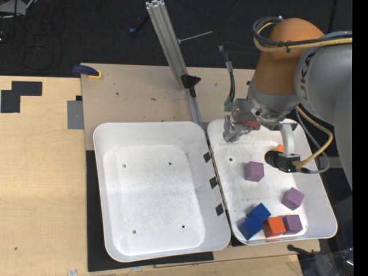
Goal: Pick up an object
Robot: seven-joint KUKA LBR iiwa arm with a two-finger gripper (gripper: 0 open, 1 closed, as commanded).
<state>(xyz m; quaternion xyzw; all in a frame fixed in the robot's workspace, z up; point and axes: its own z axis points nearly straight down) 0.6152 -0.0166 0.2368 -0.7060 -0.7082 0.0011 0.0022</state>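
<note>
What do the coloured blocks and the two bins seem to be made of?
The purple blocks, blue blocks and orange block look like matte foam or painted wood: flat colour, no glare, crisp edges. The left bin and right bin look like thin moulded white plastic, with rounded corners and raised rims.

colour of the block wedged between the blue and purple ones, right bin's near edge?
Orange, per the camera view.
</note>
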